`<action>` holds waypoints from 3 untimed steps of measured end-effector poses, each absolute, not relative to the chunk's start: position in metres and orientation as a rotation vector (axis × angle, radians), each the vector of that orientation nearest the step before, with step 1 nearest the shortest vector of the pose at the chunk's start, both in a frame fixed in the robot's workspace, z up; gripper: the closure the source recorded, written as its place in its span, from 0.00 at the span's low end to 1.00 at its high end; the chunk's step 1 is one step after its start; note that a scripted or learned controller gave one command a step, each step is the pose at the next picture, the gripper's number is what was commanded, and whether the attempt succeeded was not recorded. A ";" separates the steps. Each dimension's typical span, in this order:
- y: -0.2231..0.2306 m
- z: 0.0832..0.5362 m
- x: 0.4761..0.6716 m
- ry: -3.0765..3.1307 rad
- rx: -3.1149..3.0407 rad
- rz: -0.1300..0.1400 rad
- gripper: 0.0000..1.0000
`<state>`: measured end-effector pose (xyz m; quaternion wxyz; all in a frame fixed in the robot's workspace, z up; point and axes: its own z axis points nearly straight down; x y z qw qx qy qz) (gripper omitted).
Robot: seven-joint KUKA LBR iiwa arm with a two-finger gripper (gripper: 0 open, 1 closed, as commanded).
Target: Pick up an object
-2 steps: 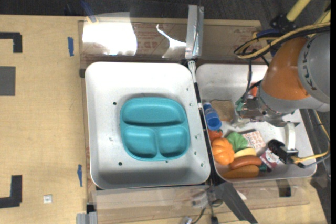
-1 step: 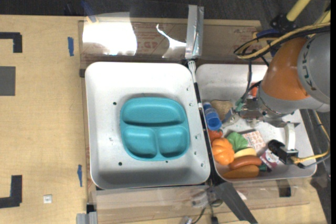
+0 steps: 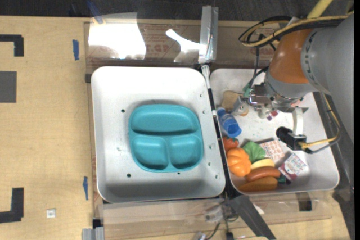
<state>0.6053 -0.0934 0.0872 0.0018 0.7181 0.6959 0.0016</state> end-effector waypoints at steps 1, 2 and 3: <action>-0.092 0.087 0.602 2.153 2.283 0.006 0.00; -0.096 0.087 0.593 2.170 2.267 0.005 0.00; -0.098 0.087 0.593 2.186 2.252 0.006 0.00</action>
